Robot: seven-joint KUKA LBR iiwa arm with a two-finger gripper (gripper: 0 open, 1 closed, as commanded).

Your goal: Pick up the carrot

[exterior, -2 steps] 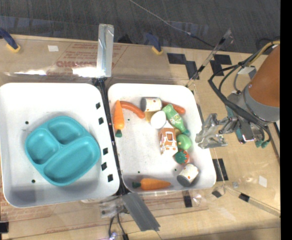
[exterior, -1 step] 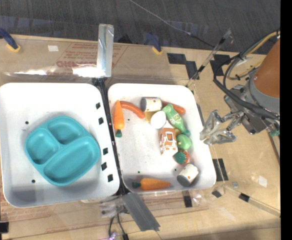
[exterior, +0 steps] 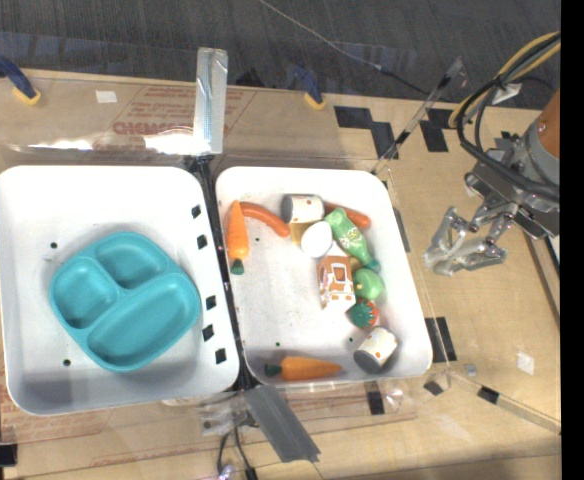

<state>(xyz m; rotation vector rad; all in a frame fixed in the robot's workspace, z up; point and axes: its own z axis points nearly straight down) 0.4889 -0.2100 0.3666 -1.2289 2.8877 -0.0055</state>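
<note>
Our pincer (exterior: 464, 245) hangs released over the worktop (exterior: 492, 318), right of the right bin (exterior: 257, 268). We see carrots inside that bin: one (exterior: 236, 234) at its left wall, another (exterior: 307, 369) at its near edge. A teal plate (exterior: 122, 298) fills the left bin (exterior: 22, 228).

The arm (exterior: 532, 163) is grey with an orange band, black and yellow cables, and a silvery gripper (exterior: 462, 248).
</note>
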